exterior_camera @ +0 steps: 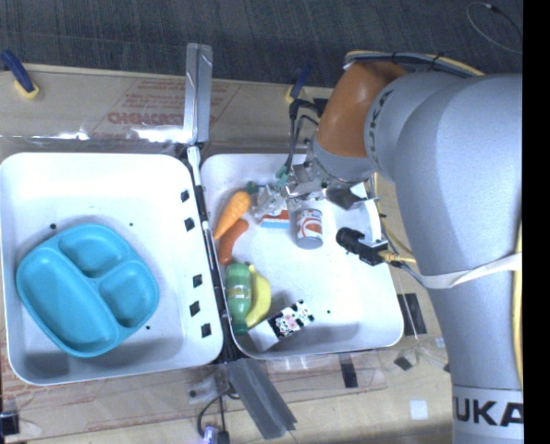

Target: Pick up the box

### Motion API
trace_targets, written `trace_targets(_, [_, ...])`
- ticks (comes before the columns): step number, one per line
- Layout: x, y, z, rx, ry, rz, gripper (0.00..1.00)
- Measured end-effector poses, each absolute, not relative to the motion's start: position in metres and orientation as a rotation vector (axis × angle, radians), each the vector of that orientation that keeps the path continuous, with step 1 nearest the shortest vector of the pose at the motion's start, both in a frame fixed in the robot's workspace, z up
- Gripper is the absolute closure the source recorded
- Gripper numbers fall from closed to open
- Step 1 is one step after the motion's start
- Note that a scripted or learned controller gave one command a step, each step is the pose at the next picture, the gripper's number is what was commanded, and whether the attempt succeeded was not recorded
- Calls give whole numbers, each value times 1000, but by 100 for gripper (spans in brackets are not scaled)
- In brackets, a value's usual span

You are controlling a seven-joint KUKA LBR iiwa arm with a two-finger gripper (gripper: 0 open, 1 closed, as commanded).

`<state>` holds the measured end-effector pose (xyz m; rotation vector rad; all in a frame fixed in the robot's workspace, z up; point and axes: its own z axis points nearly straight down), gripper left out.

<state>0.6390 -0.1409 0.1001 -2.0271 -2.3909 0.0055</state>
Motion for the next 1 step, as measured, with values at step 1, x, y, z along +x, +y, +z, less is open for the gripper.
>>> trace_targets(1, [618,-100,171,-1668,-2659,2,100])
